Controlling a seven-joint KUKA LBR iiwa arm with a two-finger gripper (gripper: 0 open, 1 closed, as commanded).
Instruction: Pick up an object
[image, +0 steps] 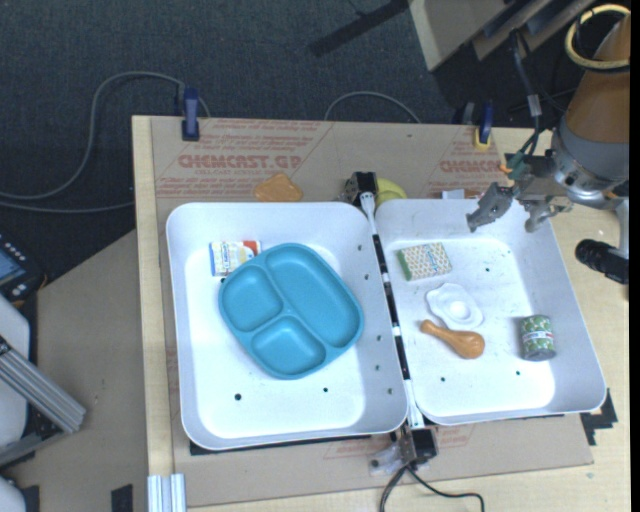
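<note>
L bin (190, 330) is holding a blue tray (290, 310) w/ three compartments, lying flat near the middle; a small carton (232, 256) is peeking out at its upper-left edge, touching or partly under the tray, can't tell which. Tray is looking rigid but wide and flat, so prob. a poor pick for two fingers. Behind the bins, an orange piece (278, 187) and a yellow-green thing (388, 191) are sitting on the bench.

R bin (560, 390) is carrying the smaller stuff. Going across: a green-patterned pad (424, 261) near the back-left, thin and flat, likely hard to get under. Just below it a white egg-shaped piece (454, 306), low and smooth, prob. slippery. Touching or just beside that, an orange spoon (455, 338) lying at a slant, bowl end to the right; looking light and stiff, and the narrow handle is seeming the best place to pinch, across its width. Far right, a small green can (537, 337) is lying apart from the rest: light, hard, round, so it may be rolling if nudged; grip across the body.

Gripper (510, 208) is hanging over the bin's back edge, well apart from all of these, fingers spread and nothing between them. Pick not yet begun, I'd judge.
</note>
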